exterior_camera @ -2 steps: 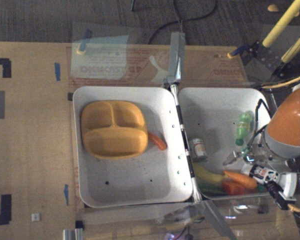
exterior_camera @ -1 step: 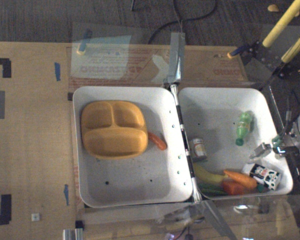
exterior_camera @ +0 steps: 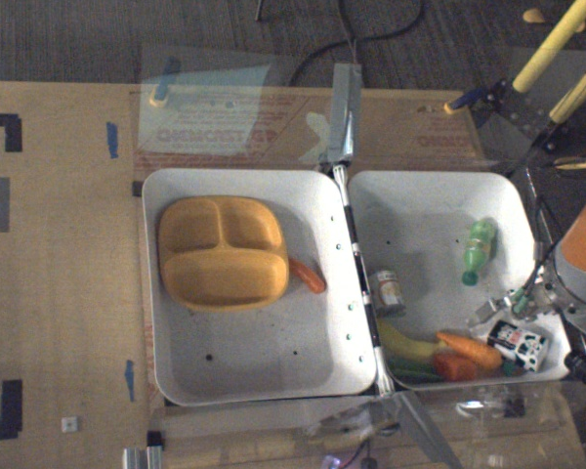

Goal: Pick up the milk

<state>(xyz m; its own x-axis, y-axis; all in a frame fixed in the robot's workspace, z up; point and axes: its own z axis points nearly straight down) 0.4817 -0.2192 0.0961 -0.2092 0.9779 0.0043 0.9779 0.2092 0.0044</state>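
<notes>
Nearest the camera, along the front wall of the right bin [exterior_camera: 425, 189], a cluster of play food: a yellow banana [exterior_camera: 406, 342], a green item [exterior_camera: 410, 367] under it, an orange carrot [exterior_camera: 472, 349] lying across them, and a red-orange piece [exterior_camera: 456, 367] touching the carrot's near side. Just right of the carrot, in the bin's front right corner: the milk [exterior_camera: 519, 341], a small white carton with black print, lying on its side against the wall. Gripper [exterior_camera: 513, 304]: metal parts low over the bin floor just behind the milk, apart from it; whether the fingers are open or closed cannot be told, and nothing is seen between them. Arm: grey wrist with orange band [exterior_camera: 579, 247] at the right edge, above the gripper. Further back in the same bin: a green bottle [exterior_camera: 478, 250], lying tilted near the right wall; a small can [exterior_camera: 386, 289], against the left wall. Left bin [exterior_camera: 244, 360]: an orange sectioned plate [exterior_camera: 222, 252] in the rear left area, with a second small carrot [exterior_camera: 308, 276] touching its right rim. Both bins sit side by side on a cardboard-covered bench [exterior_camera: 59, 262].
</notes>
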